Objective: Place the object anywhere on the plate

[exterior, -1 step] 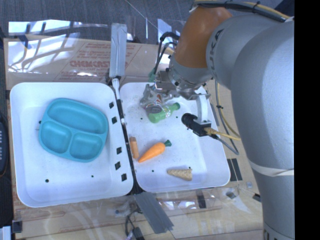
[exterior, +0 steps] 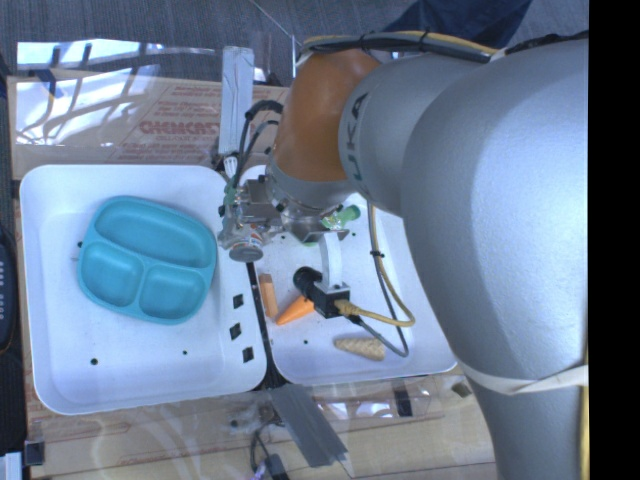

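Apparently unstarted: blue plate [exterior: 148,258] bare in left bin [exterior: 60,368]. Jaws hover over bins' divider [exterior: 256,340]; apart or together, cannot tell. Orange carrot-like object [exterior: 293,313] in right bin [exterior: 305,360], at their 5 o'clock.

Grey arm [exterior: 490,188] bulking in from right, orange band [exterior: 315,118] above wrist, wrist angled down and leftward, gripper [exterior: 243,236] low near frame centre, pointing downward

Blue three-compartment plate [exterior: 147,258], flat, upper middle of the left bin [exterior: 60,368], small orange carrot [exterior: 293,313] lying near the left edge of the right bin [exterior: 425,343]
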Action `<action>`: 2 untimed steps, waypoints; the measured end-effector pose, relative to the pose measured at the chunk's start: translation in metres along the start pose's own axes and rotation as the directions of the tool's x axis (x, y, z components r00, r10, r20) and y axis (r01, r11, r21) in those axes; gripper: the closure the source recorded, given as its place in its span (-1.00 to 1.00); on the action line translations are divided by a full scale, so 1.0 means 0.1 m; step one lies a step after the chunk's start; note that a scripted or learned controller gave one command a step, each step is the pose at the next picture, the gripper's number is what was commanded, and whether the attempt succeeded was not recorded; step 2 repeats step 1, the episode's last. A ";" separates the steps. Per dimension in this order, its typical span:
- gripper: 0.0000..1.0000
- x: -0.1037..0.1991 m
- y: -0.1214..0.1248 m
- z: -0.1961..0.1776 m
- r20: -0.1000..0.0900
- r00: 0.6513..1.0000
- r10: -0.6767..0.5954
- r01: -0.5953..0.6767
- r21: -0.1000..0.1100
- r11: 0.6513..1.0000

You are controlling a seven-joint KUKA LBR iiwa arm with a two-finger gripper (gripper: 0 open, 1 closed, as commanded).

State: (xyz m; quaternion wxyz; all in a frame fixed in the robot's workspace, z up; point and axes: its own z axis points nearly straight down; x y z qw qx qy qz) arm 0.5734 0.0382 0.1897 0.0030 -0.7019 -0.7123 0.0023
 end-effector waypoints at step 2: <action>-1.00 -0.03 0.01 -0.01 0.002 1.000 0.004 -0.004 -0.002 1.000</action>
